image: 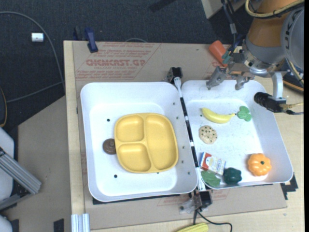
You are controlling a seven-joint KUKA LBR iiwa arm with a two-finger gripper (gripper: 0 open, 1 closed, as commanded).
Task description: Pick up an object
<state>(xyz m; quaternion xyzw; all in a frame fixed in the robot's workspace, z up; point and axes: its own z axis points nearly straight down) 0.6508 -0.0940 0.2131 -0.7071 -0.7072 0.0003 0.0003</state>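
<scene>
Cardboard-topped bench [120, 57]; brown disc [109, 146] half-hidden under yellow tray [145, 142] — end effector [227, 79] spread wide, empty.

yellow plate [145, 143] — yellow banana [216, 115], orange pumpkin [259, 164], brown-speckled tan cookie [208, 134] — 2 white bins [91, 124].

Two shallow white bins: left bin [91, 129] and right bin [275, 129]. Left bin holds one yellow three-compartment plastic plate [145, 142] and one brown round disc [109, 146] just beside it. Right bin holds one yellow toy banana [216, 115], one light green leafy toy piece [245, 113], one speckled round cookie [208, 134], one orange toy pumpkin [259, 164], one red-white-and-blue small packet [212, 163], one dark green toy vegetable [231, 176] and one light green flat piece [210, 179].
</scene>
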